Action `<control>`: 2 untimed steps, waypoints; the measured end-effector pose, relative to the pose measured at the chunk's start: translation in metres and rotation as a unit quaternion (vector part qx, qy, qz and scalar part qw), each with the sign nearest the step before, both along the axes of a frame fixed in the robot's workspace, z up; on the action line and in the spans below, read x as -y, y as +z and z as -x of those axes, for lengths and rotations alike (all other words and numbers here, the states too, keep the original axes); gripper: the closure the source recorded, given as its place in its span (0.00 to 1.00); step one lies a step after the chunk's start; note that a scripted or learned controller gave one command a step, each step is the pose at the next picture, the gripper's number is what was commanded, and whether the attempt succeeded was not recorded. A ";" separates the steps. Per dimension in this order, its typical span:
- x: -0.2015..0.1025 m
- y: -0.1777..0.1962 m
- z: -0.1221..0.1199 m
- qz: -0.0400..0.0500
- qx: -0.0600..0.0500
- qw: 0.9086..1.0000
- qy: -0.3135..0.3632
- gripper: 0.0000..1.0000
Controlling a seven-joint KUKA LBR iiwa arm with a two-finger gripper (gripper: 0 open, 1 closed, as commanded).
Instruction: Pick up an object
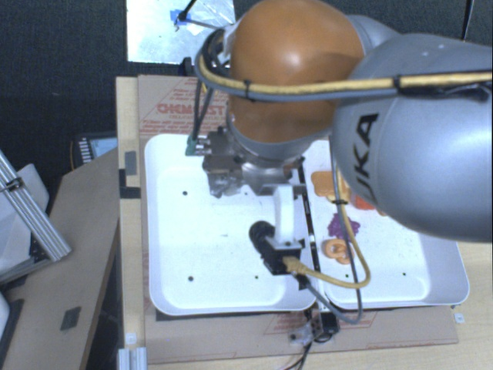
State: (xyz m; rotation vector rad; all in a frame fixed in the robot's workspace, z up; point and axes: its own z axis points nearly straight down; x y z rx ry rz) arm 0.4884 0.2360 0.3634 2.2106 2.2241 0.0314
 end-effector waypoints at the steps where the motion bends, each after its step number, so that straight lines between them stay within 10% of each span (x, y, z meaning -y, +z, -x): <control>1: 0.035 -0.168 0.005 0.009 -0.017 1.000 -0.004 1.00; 2: 0.022 -0.284 -0.036 0.005 -0.008 1.000 -0.003 1.00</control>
